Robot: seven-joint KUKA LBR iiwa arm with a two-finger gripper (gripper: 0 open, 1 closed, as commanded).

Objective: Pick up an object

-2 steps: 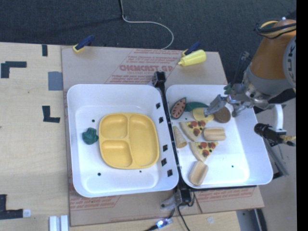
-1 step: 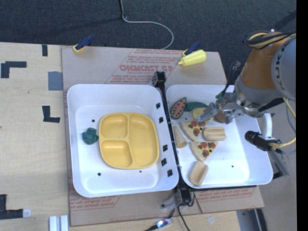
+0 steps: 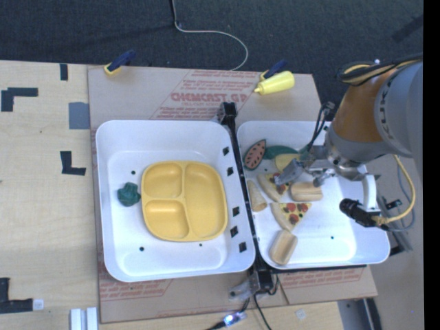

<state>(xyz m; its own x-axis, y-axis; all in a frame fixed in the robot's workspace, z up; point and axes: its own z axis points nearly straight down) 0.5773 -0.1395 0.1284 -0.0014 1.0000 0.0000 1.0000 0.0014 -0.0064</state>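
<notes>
The grey arm with its orange band (image 3: 364, 108) entered from the right and bent down over the right shallow white bin (image 3: 344, 243), its bulk covering that bin's far right corner. The two-finger gripper (image 3: 292, 174) sat low among the toy food near the bin's far left; whether its fingers were spread or closed could not be made out, since the metal parts blurred into the items beneath, and no object could be seen between them. Around it lay a tan bread-like stick (image 3: 306, 192) just right of the tip, a pale yellow wedge (image 3: 284, 162) partly under the tool, and a dark green piece (image 3: 278, 151) mostly hidden behind the wedge. A brown oval slice with a red face (image 3: 254, 154) leaned near the dividing wall. Nearer the camera were a slim beige stick (image 3: 256, 196), a toy pizza slice with red dots (image 3: 290, 214), and a stubby tan cylinder (image 3: 283, 247), all apart from the gripper. A black connector with a yellow cable (image 3: 359, 212) hung over the bin's right side. The left white bin (image 3: 110, 253) held a yellow three-compartment plastic plate (image 3: 184, 201) and a small dark green lump (image 3: 128, 194) just left of it, form unclear. A yellow clamp (image 3: 276, 83) gripped the cardboard at the far edge.
</notes>
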